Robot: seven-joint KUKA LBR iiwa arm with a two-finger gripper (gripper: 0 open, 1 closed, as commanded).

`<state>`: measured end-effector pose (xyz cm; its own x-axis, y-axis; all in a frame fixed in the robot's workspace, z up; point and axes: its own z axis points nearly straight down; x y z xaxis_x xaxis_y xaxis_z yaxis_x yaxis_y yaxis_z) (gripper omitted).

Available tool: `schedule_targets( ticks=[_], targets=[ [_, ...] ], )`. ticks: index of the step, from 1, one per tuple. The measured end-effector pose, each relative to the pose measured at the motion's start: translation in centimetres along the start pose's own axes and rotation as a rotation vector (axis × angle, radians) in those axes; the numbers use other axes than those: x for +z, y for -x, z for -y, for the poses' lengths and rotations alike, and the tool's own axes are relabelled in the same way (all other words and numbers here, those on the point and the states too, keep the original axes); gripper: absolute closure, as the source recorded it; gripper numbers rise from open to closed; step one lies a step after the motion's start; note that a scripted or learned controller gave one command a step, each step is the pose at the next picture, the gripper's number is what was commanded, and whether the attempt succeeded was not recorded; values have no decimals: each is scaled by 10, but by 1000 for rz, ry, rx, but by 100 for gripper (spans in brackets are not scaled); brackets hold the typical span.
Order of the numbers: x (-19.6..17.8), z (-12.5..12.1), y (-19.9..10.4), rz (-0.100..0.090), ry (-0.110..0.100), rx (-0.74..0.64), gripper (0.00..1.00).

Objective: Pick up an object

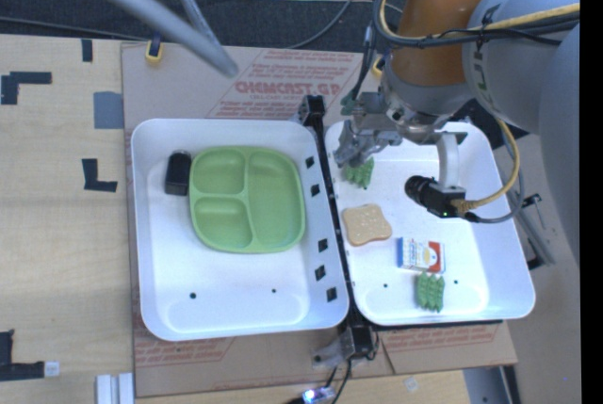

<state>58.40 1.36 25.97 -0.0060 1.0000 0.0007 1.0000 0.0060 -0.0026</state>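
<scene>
My gripper (358,151) hangs low over the back left corner of the right bin (493,272). Right under it lies a small green leafy object (358,172), partly covered by the gripper. Whether it is touching the gripper I cannot tell. Nearer the front lie a slice of toast (366,225), a small white, blue and red box (419,255) and another green ridged object (430,292).
The left bin (155,247) holds a green divided plate (248,199) with a black block (177,173) beside its left edge. A black divider strip (325,223) runs between the bins. The arm's orange band (443,16) and cables loom over the right bin's back.
</scene>
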Motion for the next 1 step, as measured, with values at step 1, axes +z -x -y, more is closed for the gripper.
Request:
schedule_targets(
  ticks=[1],
  targets=[
    [-1, 5, -54, 0, 1, -1, 100]
  ],
)
